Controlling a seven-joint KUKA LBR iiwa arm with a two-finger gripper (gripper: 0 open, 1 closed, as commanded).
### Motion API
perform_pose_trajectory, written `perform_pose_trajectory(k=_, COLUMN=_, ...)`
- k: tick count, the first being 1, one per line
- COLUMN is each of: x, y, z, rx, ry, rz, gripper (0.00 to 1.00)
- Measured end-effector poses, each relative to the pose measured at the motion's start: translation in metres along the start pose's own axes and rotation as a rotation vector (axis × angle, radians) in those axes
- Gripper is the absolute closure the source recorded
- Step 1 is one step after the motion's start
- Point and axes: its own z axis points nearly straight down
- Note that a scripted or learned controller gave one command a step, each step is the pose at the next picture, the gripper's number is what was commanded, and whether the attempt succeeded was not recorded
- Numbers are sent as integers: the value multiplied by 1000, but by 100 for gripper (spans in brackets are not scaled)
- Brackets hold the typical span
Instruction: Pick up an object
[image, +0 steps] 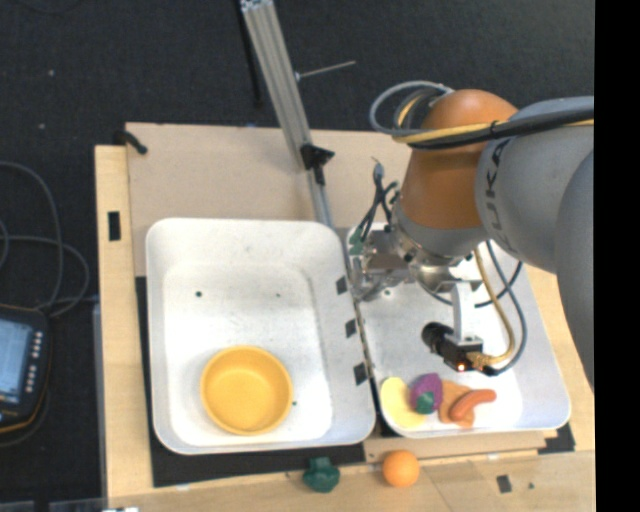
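Observation:
My gripper (372, 277) hangs below the orange wrist band over the right bin (530, 400), close to its left wall and near the divider between the bins. At the front of that bin lie a yellow piece (393, 396), a purple piece (428, 385) with a small green piece (425, 402) against it, and an orange carrot-like piece (468, 402). They sit well in front of the gripper, apart from it. I see nothing held in the gripper.
A yellow bowl (246, 388) sits at the front of the left bin (180, 250). An orange ball (400, 468) and a green object (321, 474) lie on the bench outside the bins. A slanted metal rail (290, 110) rises behind.

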Motion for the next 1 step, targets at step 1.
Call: perform_pose_trajectory(k=1, x=54, y=-15, z=9, rx=0, ry=1, rz=-1, gripper=100)
